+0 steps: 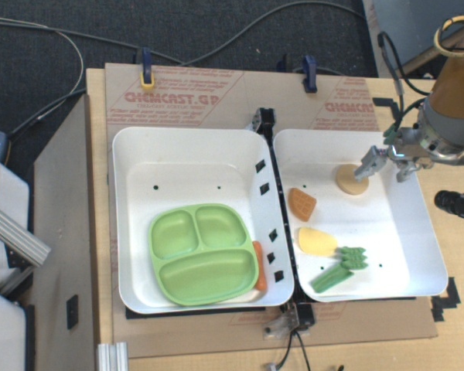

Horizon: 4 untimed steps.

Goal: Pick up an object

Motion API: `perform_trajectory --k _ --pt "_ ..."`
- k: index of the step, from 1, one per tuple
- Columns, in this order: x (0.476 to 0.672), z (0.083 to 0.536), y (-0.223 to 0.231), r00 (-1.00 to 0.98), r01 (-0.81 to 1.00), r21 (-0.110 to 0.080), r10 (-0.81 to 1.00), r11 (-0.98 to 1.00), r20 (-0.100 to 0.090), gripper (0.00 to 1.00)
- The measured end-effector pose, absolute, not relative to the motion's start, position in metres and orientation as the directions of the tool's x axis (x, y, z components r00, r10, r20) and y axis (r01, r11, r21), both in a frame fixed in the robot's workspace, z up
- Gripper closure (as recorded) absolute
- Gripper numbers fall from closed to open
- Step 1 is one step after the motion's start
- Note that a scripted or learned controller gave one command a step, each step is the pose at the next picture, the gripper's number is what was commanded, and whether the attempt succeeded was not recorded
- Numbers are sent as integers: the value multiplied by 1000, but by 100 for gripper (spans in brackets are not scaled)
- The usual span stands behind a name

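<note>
Your gripper [385,163] hangs with fingers spread wide, holding nothing, just right of the tan round piece [353,180] in the right bin [417,230]. Center over that piece before descending, then close squarely across it.

A round tan disc [353,181], an orange wedge [301,204], a yellow lump [318,242] and a green leafy toy [339,268] lie in the right bin [417,230].

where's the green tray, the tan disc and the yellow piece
green tray [205,253], camera view, bare floor of its large compartment
tan disc [351,182], camera view, its top face
yellow piece [318,242], camera view, its middle
</note>
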State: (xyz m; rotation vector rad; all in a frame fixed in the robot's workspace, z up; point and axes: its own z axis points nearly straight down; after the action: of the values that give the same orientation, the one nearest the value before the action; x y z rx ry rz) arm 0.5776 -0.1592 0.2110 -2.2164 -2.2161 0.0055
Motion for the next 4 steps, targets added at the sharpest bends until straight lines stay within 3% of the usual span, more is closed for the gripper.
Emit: perform_trajectory --k 2,3,4 --pt "572 101 -163 0 1000 -6 1000 0 2 0" --pt "574 116 -163 0 1000 1 1000 0 2 100" --pt "571 168 -173 0 1000 5 1000 0 -2 100"
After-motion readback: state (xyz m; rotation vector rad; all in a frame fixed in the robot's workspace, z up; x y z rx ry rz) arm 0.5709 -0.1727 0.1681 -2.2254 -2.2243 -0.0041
